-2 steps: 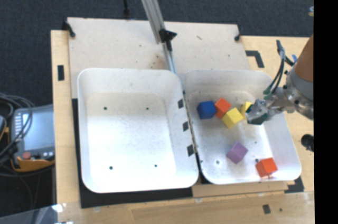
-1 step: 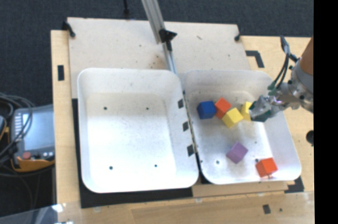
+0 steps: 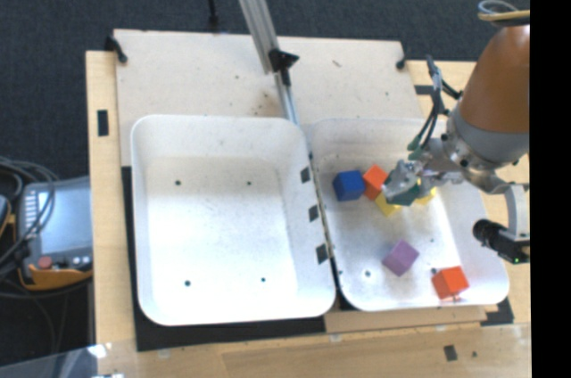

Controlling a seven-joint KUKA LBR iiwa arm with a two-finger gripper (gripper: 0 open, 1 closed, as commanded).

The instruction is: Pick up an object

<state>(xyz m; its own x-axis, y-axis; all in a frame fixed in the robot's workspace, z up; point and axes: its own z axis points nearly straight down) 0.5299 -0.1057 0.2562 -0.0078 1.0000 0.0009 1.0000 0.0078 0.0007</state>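
In the right bin lie a blue cube, an orange block touching it, a yellow block, a purple cube and an orange cube. My gripper reaches in from the right and hangs low over the yellow block, just right of the orange block. The gripper's body hides part of the yellow block and whatever lies under it.
The left bin sits beside the right one, with a dark divider between them. A slanted aluminium rail rises behind the bins. A control pendant and cables lie off the bench at far left.
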